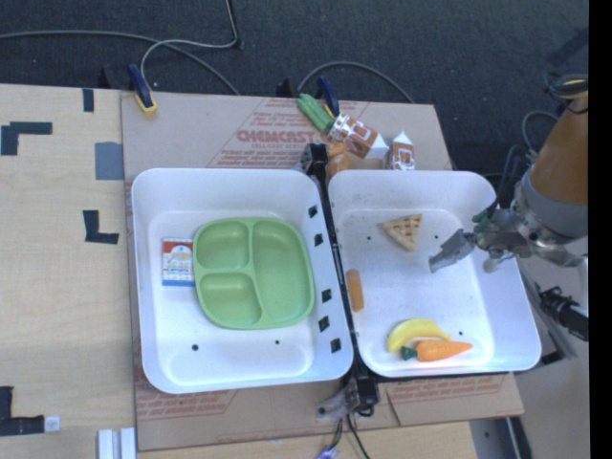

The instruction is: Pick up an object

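Several small toys lie within reach, but the pincer (449, 253) holds none of them: it hangs over the right bin (497, 285), near that bin's right wall, and whether it is parted or pressed together I cannot tell from this slanted view, since only one grey prong shows clearly, pointing left and down. Nearest to it is the waffle wedge (404, 230), a tan triangle lying flat on the bin floor just to the left, apart from everything else, so it looks the natural target. To do the approach well, I would judge that the arm should centre over the wedge before dropping, turn the wrist so the jaws close across two straight edges and not over a corner, and come down close to the floor, because a flat piece gives little height to catch. Farther off, near the bin's front edge, a banana (415, 333) and a carrot (443, 350) lie touching; taking either risks nudging the other. A small orange sausage-shaped piece (355, 290) rests by the divider wall, too tight against it for an easy grip. In the left bin (153, 342) sit a green divided plate (254, 272) and a little carton (178, 261) beside it.
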Motion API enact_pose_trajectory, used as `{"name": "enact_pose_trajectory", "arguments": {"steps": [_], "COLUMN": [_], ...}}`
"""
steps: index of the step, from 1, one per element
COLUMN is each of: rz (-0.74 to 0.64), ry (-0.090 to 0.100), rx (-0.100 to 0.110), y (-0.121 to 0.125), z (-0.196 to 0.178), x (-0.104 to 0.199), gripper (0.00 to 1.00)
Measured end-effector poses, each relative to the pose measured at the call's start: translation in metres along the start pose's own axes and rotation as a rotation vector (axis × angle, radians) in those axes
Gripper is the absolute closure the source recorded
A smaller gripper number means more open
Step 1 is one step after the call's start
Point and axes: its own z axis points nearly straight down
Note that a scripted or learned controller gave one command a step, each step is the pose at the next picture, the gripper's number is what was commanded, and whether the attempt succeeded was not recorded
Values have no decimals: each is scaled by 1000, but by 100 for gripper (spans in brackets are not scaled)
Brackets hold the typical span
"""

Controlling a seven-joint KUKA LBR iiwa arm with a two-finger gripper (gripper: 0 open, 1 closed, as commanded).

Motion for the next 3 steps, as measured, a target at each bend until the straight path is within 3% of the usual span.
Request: {"name": "enact_pose_trajectory", "arguments": {"steps": [1,2,3], "rz": [0,-1,-1], "ry": [0,-2,-1], "rx": [1,-5,-3], "y": [69,111,143], "z": [77,159,160], "x": [25,24,52], "gripper": [0,0,0]}}
